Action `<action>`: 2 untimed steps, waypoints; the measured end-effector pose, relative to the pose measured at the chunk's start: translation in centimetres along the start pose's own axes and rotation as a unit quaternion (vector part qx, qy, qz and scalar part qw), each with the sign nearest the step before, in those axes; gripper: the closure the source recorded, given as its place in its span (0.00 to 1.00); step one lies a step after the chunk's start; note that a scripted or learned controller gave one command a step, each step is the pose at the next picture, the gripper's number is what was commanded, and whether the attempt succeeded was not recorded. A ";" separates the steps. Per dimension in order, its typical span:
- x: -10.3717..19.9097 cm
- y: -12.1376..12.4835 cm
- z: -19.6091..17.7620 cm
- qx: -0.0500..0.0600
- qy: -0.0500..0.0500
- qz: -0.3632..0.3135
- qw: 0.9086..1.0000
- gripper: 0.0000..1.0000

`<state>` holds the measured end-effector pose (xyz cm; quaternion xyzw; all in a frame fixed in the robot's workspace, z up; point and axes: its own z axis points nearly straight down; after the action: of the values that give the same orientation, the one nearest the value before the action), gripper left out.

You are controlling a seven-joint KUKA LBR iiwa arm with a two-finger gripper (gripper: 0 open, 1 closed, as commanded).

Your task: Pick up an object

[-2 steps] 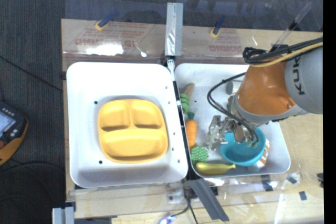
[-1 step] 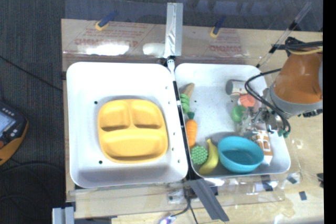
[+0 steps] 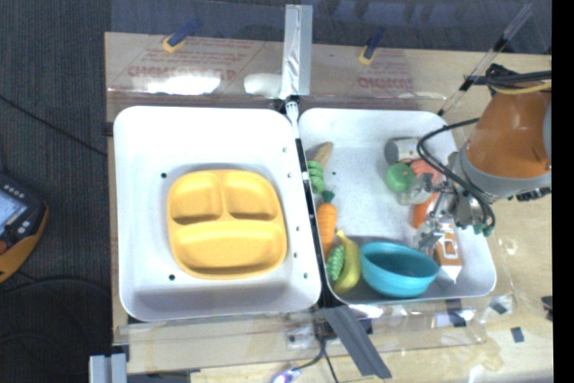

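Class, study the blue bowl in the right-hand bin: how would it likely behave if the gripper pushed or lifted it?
The blue bowl looks like stiff, thin plastic, so probably light. Its smooth rounded wall may slip from a pinch. Pushed, it would likely slide and nudge the banana beside it.

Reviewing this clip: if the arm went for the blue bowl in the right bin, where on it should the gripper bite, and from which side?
I'd take the blue bowl by its rim, coming straight down from above. It sits upright and open, so the thin rim fits between two fingers. The far edge looks freest: the banana crowds its left side and the bin wall its near side. The gripper hangs just to its right.
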<state>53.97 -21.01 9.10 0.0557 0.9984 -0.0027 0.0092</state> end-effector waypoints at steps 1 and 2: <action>-1.5 3.3 0.1 0.000 0.002 0.071 0.997 0.00; 0.5 4.7 0.0 -0.001 0.000 0.087 0.996 0.00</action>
<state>54.04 -16.24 9.09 0.1422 0.9898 -0.0014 0.0093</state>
